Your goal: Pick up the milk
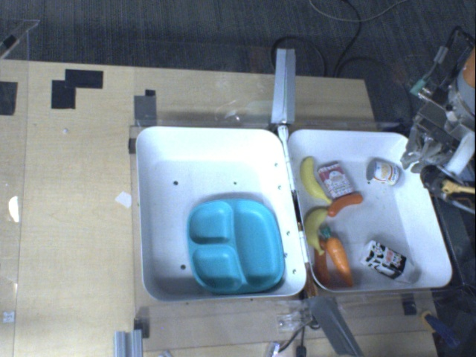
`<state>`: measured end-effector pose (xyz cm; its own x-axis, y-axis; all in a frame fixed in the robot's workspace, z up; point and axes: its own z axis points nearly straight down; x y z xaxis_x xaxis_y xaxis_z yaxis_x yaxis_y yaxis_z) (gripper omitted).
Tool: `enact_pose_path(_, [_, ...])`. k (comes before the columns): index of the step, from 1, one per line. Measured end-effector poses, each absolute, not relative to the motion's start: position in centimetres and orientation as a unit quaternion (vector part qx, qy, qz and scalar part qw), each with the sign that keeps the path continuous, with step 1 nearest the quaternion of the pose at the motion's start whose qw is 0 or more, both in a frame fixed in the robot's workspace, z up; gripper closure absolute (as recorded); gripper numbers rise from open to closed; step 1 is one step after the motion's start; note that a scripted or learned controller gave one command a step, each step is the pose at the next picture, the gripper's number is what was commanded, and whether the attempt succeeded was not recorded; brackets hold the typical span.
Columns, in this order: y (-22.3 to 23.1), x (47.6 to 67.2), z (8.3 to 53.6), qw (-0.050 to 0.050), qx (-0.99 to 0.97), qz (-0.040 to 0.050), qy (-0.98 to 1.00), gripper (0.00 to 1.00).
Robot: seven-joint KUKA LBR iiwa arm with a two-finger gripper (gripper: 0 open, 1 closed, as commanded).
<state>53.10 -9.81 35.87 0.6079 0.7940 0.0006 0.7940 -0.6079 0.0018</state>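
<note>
Milk carton (384,259) lying near the right bin's (424,222) near-right corner, gripper (421,157) well apart over the far-right rim, opening unclear

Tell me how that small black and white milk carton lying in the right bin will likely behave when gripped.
The small black and white milk carton lies on its side near the right white bin's front corner. It looks boxy with flat faces, so it probably won't roll. If it is thin card, a hard squeeze may dent it. It is likely light and could slide when nudged.
</note>
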Motion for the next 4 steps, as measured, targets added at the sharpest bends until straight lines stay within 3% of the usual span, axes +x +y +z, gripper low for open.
enact_pose_path(1, [-12.8,48.6,34.5,0.000,0.878,-0.0003,0.479,1.00])
enact_pose_path(2, [-16.3,53.8,42.0,0.002,0.885,0.0019,0.466,1.00])
enact_pose_path(3, [-15.6,53.2,43.6,0.003,0.767,0.0019,0.641,1.00])
enact_pose_path(4, [-15.6,56.6,43.6,0.004,0.644,0.0014,0.765,1.00])
